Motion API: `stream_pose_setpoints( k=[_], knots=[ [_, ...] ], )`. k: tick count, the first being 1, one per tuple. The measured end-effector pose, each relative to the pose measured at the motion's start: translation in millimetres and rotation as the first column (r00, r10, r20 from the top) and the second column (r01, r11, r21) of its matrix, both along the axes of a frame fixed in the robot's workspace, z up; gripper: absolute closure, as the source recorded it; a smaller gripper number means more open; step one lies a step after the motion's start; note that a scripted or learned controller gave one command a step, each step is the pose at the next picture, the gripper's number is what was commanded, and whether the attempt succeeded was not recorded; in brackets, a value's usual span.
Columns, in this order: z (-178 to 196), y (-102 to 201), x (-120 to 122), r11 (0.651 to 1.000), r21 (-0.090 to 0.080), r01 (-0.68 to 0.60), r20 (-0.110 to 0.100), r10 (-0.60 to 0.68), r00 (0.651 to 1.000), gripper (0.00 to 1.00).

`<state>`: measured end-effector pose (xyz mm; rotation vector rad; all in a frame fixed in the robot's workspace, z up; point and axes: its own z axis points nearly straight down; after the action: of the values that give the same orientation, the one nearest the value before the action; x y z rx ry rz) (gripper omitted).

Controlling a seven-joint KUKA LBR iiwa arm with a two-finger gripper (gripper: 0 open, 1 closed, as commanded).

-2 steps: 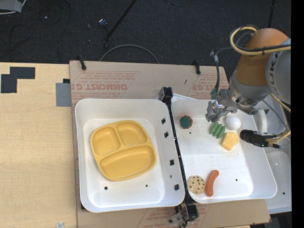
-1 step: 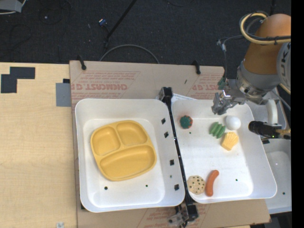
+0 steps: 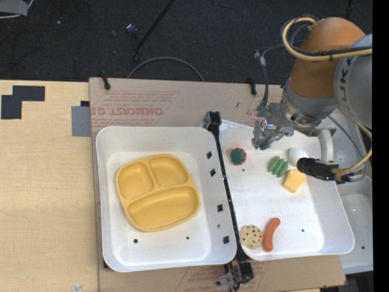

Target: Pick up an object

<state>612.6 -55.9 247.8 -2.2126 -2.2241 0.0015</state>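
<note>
The right bin holds several small toy foods: a red and green round piece, a green ridged piece, a yellow corn-like block, a round speckled cookie and an orange sausage. My gripper hangs over the back of the right bin, right of and above the red and green piece and left of the green piece. Nothing shows between its fingers.
The left bin holds a yellow three-compartment tray. A black divider bar runs between the two bins. Cardboard lies under the bins, and the pale bench stretches to the left.
</note>
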Motion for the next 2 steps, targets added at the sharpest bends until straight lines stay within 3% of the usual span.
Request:
stream_pose_setpoints(
  k=[2],
  knots=[
    [0.8,93.2,-24.7,1.0,-0.001,0.0,-0.002,0.0,1.0,1.0]
  ],
)
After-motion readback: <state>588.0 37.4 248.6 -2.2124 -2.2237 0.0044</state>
